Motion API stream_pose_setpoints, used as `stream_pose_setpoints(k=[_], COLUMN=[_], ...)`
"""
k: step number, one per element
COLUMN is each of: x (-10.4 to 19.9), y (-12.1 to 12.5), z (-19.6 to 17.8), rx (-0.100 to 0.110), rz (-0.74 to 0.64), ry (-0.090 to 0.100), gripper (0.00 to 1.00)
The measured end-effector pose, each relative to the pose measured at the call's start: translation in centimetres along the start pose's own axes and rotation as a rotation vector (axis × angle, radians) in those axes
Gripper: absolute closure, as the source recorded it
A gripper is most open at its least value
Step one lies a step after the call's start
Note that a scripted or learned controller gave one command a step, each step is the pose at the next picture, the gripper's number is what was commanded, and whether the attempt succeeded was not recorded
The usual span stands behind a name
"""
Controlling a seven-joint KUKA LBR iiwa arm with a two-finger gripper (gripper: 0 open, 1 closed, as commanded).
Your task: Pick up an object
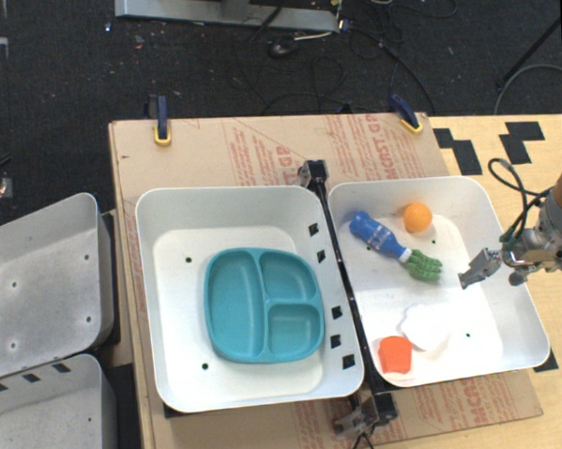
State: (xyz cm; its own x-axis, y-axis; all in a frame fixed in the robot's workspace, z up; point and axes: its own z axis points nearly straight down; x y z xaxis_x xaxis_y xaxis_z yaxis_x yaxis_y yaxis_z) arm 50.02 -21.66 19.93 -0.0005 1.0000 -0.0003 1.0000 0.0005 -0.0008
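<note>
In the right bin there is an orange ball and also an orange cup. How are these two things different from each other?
The orange ball is round and a lighter orange; the orange cup has straight sides and is a redder orange. The ball lies near the far wall of the right bin, close to the blue and green brush; the cup sits at the near edge, beside a white object. Both are small and lie apart from the gripper.

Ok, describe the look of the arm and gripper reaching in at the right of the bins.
The gripper is small, dark grey metal with thin fingers, on a bulkier grey wrist block with silvery parts. A hint of orange shows above the wrist at the frame edge. Black cables loop from behind the wrist across the cardboard bench top.
</note>
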Motion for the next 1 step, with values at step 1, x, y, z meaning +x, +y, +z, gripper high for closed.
stream_pose_setpoints(k=[1], x=[-0.36], y=[-0.01], z=[4.35], rx=[0.002], rz=[0.002], ry=[0.001], gripper=[0.0])
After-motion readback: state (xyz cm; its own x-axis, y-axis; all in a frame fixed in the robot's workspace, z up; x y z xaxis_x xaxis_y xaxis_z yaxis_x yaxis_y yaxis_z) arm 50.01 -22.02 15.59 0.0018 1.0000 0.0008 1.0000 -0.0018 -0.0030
